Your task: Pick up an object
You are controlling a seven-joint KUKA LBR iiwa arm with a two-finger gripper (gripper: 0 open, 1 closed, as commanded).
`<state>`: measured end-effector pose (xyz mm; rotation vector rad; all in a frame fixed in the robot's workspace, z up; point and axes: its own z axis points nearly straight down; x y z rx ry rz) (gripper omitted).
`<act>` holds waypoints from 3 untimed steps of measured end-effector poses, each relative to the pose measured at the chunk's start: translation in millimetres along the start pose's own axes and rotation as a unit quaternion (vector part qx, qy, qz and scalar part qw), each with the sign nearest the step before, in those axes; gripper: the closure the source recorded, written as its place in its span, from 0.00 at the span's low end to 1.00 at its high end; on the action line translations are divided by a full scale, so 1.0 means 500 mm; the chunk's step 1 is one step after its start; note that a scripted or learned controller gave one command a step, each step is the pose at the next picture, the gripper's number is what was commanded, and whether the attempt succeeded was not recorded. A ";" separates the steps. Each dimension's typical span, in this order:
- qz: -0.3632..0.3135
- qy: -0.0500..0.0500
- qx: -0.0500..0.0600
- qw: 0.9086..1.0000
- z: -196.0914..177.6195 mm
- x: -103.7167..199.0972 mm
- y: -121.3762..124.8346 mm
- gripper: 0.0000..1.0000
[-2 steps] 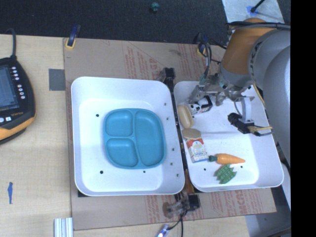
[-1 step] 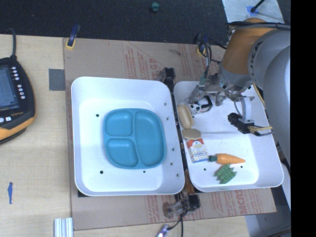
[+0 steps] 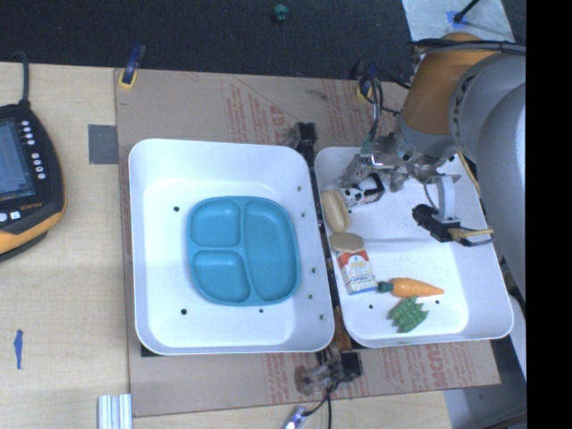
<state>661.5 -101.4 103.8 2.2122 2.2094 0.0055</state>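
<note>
The arm point(image 3: 487, 123) is bulky and rounded, its shell pale grey with a broad orange band point(image 3: 433, 92) above the wrist. Dark cables point(image 3: 371, 96) loop beside the band. Below sits a metallic wrist block and black gripper point(image 3: 380, 179) hardware.

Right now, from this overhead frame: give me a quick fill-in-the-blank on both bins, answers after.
1. The blue divided plate lies in the ____ bin.
2. The carrot in the right bin is coloured ____.
3. The green toy lies just below the ____.
4. The gripper is over the right bin's ____ end.

Answers: left; orange; carrot; far
</note>
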 end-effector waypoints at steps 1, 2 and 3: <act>-0.003 0.008 0.002 1.000 0.002 -0.051 0.001 0.00; 0.000 -0.001 -0.001 1.000 0.000 0.002 0.000 0.00; 0.000 -0.002 -0.003 1.000 -0.027 -0.002 0.004 1.00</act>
